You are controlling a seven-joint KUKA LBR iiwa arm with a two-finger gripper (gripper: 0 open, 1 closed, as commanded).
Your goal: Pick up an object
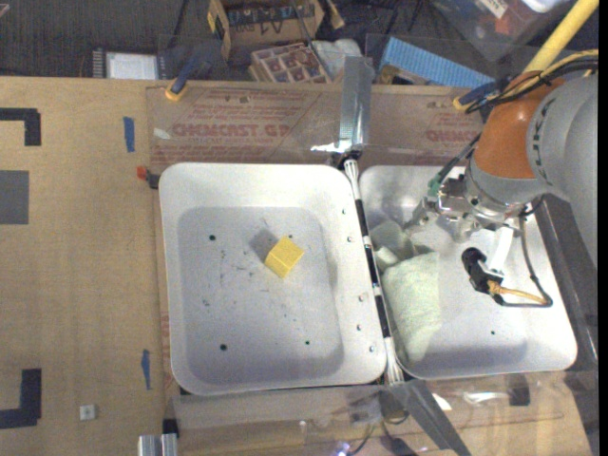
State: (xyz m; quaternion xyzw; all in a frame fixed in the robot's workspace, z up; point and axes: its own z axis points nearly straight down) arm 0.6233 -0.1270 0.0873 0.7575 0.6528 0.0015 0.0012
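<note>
Two white bins sit side by side on the tan surface [76,283], a metal strip [355,112] rising from their shared edge toward the top of the frame. A yellow block [284,256], small and cube-like, lies tilted near the middle of the left bin [190,207], alone there. In the right bin [541,340] a pale greenish, soft-looking bundle [414,297] lies along the left wall. The pincer [429,218] hangs in that bin's upper part, just above the bundle; whether it is apart or together cannot be told.

Grey arm [568,131]; orange band [505,145]; black cable [489,274].
</note>
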